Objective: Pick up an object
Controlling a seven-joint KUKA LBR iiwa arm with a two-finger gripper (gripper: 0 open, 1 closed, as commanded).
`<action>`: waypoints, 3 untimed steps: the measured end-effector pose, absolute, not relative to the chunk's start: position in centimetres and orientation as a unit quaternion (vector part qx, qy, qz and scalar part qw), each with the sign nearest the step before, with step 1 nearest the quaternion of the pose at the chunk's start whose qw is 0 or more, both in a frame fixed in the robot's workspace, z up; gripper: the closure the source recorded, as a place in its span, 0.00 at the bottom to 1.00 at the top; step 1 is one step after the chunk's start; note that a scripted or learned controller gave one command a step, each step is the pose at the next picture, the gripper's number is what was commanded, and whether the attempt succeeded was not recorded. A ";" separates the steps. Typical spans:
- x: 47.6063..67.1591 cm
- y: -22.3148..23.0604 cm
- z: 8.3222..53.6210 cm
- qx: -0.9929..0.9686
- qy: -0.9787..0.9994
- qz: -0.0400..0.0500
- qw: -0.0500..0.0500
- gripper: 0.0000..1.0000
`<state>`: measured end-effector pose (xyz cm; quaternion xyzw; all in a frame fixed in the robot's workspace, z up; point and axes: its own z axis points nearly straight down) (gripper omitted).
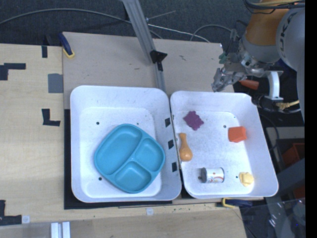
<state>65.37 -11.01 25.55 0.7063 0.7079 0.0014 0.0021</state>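
The right bin (257,128) holds a purple lumpy piece (193,120), an orange block (237,134), an orange-tan pear-shaped toy (184,147), a small white can lying on its side (212,174) and a little yellow piece (246,178). My gripper (221,81) hangs over the bin's far rim, near its back right corner, above and apart from all of these. Nothing shows between its fingers. The arm with its orange band (267,19) comes in from the upper right.
The left bin (79,133) carries a blue divided plate (130,157). A grey metal post (141,24) slants down to a black clamp (158,56) behind the bins. Cables (270,103) run beside the right bin's far right edge.
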 end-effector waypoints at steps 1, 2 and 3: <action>65.4 -10.9 27.4 0.706 0.708 0.001 0.000 1.00; 62.9 -6.4 27.3 0.705 0.709 0.000 -0.001 1.00; 60.2 -2.2 25.7 0.705 0.709 -0.001 -0.002 1.00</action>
